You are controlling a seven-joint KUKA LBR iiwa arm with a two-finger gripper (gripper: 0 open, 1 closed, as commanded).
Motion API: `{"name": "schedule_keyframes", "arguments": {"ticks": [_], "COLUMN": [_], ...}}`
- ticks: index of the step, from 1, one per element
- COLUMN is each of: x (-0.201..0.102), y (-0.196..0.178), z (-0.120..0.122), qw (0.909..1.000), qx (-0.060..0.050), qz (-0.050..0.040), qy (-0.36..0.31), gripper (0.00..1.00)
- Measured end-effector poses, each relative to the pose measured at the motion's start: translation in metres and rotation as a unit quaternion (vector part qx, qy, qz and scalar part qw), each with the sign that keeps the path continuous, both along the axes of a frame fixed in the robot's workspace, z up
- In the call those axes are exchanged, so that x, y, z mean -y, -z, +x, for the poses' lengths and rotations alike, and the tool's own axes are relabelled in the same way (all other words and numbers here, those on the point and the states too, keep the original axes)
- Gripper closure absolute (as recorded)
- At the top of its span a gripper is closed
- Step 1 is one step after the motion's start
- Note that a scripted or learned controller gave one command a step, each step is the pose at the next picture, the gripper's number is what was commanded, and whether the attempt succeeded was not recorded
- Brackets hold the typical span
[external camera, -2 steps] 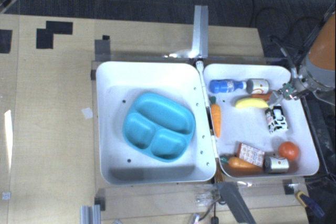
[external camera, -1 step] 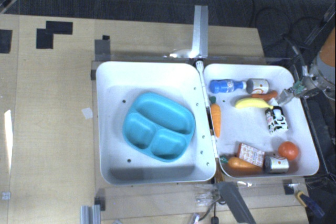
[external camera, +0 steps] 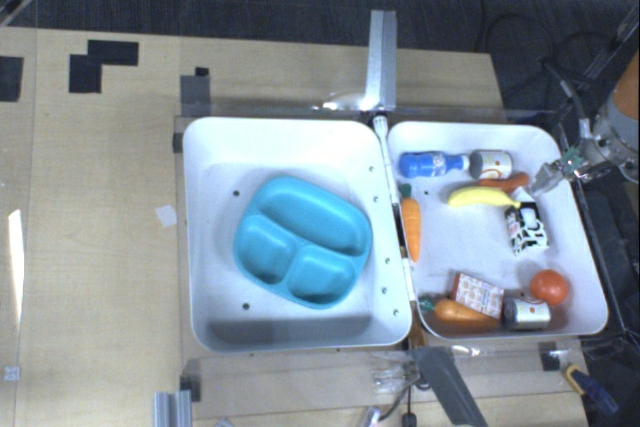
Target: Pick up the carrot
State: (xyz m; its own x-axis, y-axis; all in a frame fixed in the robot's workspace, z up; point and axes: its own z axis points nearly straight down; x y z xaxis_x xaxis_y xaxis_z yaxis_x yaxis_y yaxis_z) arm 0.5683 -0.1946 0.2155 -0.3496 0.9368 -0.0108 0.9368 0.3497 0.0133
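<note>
We are still at the approach: our gripper (external camera: 562, 167) hangs over the right bin's (external camera: 590, 260) far-right rim, whether released or clenched we cannot tell. The carrot (external camera: 410, 227) lies against the left wall, well apart. Next we must cross the bin and descend.

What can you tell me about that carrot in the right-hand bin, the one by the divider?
The carrot is small, bright orange and smooth, with a bit of green at its top; it looks like a plastic toy. It lies flat in the right bin, close along the left wall, green end pointing to the far side and its tip toward the near side. Nothing grips it: the gripper is across the bin near the right rim. The banana lies just right of its top; whether they touch is unclear.
</note>
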Motion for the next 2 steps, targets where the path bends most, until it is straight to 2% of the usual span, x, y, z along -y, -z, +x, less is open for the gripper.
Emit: {"name": "schedule_keyframes", "arguments": {"ticks": [1, 2], "x": [-0.037, -0.039], "y": [0.005, 0.025], "z": [0.006, 0.012], "qw": [0.9947, 0.9831], "qx": [-0.006, -0.005], "qz": [0.0012, 0.0002], "qy": [-0.103, -0.183], "gripper": [1.0, 1.0]}}
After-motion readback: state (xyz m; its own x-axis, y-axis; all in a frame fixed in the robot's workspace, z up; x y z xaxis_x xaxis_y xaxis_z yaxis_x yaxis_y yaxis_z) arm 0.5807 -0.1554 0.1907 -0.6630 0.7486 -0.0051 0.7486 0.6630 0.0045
